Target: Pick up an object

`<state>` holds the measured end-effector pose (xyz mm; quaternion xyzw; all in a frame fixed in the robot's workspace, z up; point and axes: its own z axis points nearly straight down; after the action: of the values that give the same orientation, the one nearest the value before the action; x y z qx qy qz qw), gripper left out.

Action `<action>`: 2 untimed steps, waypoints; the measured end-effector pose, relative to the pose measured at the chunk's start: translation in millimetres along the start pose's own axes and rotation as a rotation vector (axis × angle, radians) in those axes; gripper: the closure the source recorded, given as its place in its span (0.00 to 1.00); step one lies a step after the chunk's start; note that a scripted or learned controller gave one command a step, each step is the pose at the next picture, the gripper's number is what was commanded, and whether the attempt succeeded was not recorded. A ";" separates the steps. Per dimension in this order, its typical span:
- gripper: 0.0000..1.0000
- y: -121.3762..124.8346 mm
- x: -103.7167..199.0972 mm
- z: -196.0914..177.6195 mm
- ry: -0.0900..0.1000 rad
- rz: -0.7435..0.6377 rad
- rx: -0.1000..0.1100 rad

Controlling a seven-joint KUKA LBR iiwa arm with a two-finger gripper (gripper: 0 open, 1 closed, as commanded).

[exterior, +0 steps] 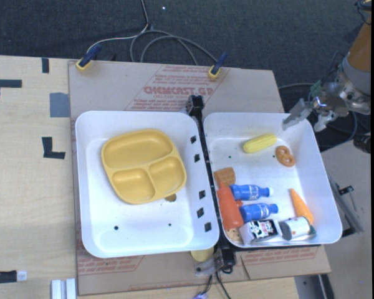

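Gripper (306, 113) at right bin's (321, 167) upper-right rim, fingers spread, holding nothing. You should descend on corn (260, 144), centred.

Light is even and fairly bright from above, with soft, short shadows under the yellow tray (144, 165) and along the bin (87, 185) walls. White bin floors look slightly washed out, without hard glare. The picture is coarse and mildly soft; the claw (311, 114) is blurred.

Dark carpet floor (237, 17) w/ cables (168, 42), cardboard sheet (174, 92) on wood bench (25, 167).
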<state>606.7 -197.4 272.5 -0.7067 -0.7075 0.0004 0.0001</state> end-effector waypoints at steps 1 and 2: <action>0.00 27.7 54.2 98.3 0.003 -0.005 0.008; 0.00 61.8 56.4 162.9 -0.005 -0.002 -0.021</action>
<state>668.3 -141.0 109.6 -0.7060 -0.7081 -0.0053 -0.0089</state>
